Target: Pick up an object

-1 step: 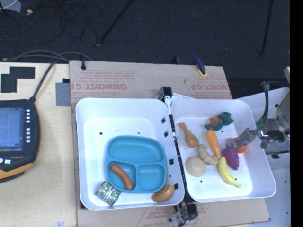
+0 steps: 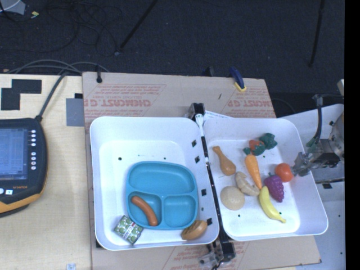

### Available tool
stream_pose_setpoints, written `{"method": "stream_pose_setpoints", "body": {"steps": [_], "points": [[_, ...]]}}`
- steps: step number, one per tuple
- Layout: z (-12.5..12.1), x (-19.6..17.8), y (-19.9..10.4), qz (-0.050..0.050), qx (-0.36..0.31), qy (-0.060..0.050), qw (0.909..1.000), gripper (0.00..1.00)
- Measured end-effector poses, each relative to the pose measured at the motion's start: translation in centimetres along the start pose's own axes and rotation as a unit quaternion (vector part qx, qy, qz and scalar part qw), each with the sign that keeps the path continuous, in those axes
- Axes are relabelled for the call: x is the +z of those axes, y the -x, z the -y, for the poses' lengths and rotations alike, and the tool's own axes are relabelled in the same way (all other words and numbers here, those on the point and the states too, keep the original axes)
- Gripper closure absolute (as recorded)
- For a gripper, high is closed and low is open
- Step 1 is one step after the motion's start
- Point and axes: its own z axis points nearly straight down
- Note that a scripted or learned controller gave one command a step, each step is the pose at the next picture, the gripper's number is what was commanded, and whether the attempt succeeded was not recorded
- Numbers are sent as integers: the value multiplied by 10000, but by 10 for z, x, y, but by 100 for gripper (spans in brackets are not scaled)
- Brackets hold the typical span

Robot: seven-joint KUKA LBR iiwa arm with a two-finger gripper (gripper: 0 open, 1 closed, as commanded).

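Note:
The right bin [image 2: 306, 218] holds several toy foods: a drumstick [image 2: 225, 161], a carrot [image 2: 252, 170], a red and green piece [image 2: 260, 144], a tomato [image 2: 284, 172], purple grapes [image 2: 275, 186], a banana [image 2: 271, 205], a beige ball [image 2: 232, 198] and a tan piece [image 2: 246, 183]. My gripper [image 2: 311, 160] hangs over that bin's right rim, just right of the tomato and close to it. Nothing shows as held.
The left bin [image 2: 107, 145] carries a blue divided plate [image 2: 169, 179] with a sausage [image 2: 144, 210] in it. A green box [image 2: 128, 229] and a croissant [image 2: 194, 230] lie by its front wall. A teach pendant [image 2: 19, 162] rests at the far left.

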Motion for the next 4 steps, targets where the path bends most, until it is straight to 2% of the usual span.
{"method": "stream_pose_setpoints", "body": {"steps": [1, 2, 3, 4], "points": [[23, -279, -22, 36, -11, 107, 9999, 100], [22, -233, -108, 2, -43, -4, 10000, 100], [-3, -128, -138, 7, -14, -39, 10000, 100], [15, -100, -206, 4, -30, -13, 10000, 100]]}}
